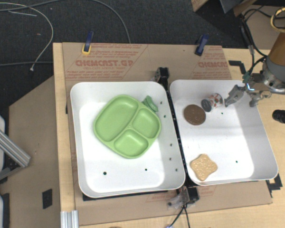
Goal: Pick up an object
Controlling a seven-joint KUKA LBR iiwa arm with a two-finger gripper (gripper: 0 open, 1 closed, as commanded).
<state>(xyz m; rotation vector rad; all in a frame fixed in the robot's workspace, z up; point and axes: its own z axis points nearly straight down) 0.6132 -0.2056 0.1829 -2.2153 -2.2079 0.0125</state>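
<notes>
I am seeing the claw (242,95) hovering over the right bin's (256,141) far right corner, fingers spread and gripping nothing. A small can (212,101) is lying just left of it, beside a brown disc (194,114). A tan cracker (203,167) is sitting by the near rim, leaving open floor between. A green tray (127,126) is filling the left bin (85,160).

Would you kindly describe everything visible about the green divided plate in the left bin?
The green divided plate is pale lime, apparently matte plastic, with rounded corners and a raised rim. Ridges split it into three compartments, one large and two smaller. It lies flat, right side up, turned diagonally, near the middle of the left bin. A small darker green object sits at its upper right edge, seemingly touching it.
</notes>
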